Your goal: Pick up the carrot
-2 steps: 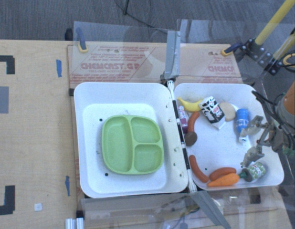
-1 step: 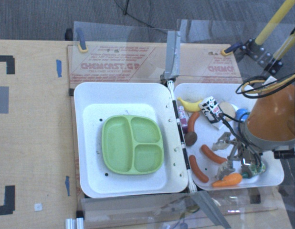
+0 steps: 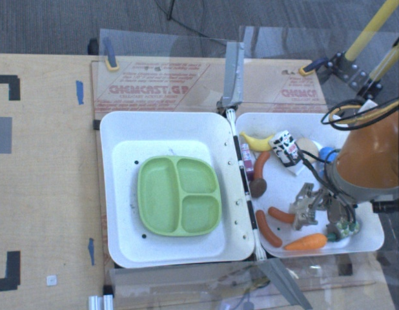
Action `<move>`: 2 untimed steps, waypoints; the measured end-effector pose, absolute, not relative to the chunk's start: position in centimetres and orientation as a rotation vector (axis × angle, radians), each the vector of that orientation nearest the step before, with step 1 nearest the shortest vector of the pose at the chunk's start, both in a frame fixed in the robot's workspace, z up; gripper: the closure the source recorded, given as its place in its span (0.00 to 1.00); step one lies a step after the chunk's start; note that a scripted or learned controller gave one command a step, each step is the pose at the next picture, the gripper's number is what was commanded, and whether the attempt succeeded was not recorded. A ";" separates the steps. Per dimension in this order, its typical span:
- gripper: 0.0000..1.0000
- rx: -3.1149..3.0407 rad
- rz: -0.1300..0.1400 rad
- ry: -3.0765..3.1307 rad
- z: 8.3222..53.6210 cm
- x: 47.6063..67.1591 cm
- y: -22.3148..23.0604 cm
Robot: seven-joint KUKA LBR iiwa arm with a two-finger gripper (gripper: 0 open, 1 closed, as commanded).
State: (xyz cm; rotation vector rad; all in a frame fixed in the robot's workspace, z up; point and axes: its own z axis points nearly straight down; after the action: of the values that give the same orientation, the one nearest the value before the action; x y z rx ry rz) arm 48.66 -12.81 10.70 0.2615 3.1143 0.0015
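A: What's the setting?
B: A wooden bench (image 3: 44,192) on grey carpet (image 3: 57,8).
A: The carrot (image 3: 306,242)?
B: Orange, tapered, lying just below the gripper (image 3: 305,213); the grip itself I cannot tell.

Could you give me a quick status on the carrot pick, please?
End effector low in right bin, nothing seen between its fingers. Carrot lying free at near edge, just below it. Sausages close alongside.
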 end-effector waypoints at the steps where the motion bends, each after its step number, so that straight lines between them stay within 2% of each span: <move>1: 1.00 -0.032 0.000 3.135 17.5 48.2 -12.9; 2: 1.00 -0.027 0.000 3.128 18.5 48.4 -12.9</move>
State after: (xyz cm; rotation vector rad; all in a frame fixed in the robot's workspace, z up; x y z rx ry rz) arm 48.38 -12.86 18.54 -0.0269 3.1281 0.0000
